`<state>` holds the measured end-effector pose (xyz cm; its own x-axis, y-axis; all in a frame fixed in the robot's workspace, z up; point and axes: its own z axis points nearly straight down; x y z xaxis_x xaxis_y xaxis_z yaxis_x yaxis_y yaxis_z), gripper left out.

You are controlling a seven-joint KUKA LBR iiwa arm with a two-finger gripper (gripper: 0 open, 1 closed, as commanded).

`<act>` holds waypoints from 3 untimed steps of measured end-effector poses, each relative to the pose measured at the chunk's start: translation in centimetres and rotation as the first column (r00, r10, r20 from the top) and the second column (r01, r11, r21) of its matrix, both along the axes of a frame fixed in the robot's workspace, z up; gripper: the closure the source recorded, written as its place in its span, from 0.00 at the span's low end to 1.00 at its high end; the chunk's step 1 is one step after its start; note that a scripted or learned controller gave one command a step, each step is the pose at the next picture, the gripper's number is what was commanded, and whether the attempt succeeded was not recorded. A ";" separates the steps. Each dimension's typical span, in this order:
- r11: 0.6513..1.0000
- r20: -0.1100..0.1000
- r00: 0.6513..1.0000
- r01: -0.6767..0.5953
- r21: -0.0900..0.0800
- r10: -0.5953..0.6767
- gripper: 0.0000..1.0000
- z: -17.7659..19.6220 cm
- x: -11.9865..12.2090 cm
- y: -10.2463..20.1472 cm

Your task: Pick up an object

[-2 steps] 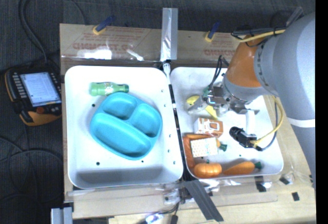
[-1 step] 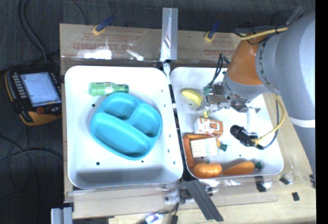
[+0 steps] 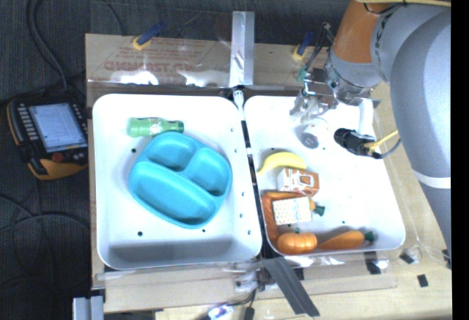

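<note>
Nearest us, a carrot (image 3: 341,240) lay crosswise in the right bin (image 3: 388,194). From the gripper (image 3: 311,115), whose opening we could not tell, the banana (image 3: 283,162) lay at seven o'clock.

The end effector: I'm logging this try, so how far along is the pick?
Nothing looks done yet. The end effector hangs over the far part of the right bin, with no item seen in it. The banana, small carton, orange fruit and carrot all lie near the bin's front left. Choosing one, descending, closing and lifting remain.
</note>
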<state>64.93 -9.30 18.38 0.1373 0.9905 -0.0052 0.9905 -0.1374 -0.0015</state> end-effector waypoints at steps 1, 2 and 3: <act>0.956 -0.001 0.956 -0.293 0.003 0.293 1.00 -4.2 -6.4 -8.2; 0.956 -0.001 0.956 -0.293 0.004 0.293 0.00 -4.2 -6.4 -8.1; 0.940 0.002 0.940 -0.342 0.000 0.342 0.00 -9.0 -0.9 -10.1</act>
<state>64.00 -19.37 9.37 -0.2099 0.9777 -0.0049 0.9777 0.2099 0.0006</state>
